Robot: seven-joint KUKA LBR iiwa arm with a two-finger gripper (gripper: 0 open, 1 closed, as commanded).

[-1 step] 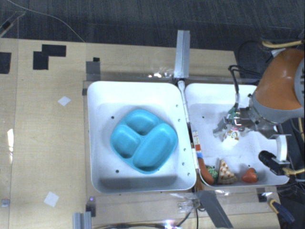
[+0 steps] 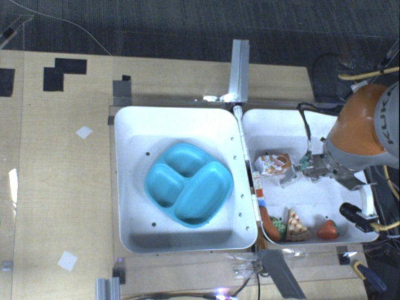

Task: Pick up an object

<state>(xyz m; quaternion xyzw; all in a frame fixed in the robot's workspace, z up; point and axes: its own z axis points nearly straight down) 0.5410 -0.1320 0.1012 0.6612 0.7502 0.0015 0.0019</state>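
1. The grey arm (image 2: 359,127), orange band uppermost, is seen reaching in from the right over the right bin (image 2: 281,127); much of it is cut off at the frame's edge.
2. The gripper (image 2: 299,172) is seen low over the middle of that bin, but its tip is blurred against the white floor, and whether it is open or closed cannot be told. Nothing is seen to be held.
3. A crumpled snack packet (image 2: 274,164), white with orange-red print, lies just beside the gripper on its left; whether the two touch cannot be made out.
4. Along the bin's near wall three small pieces are lined up: an orange piece (image 2: 269,225) with a green patch, in the corner by the divider; a pizza-slice toy (image 2: 296,225); and a red rounded piece (image 2: 327,230), too small to identify.
5. A thin, label-like strip (image 2: 257,189) is seen against the divider wall and cannot be read.
6. The left bin (image 2: 134,167) is occupied by a blue three-compartment plate (image 2: 189,183), lying flat and well apart from the gripper.
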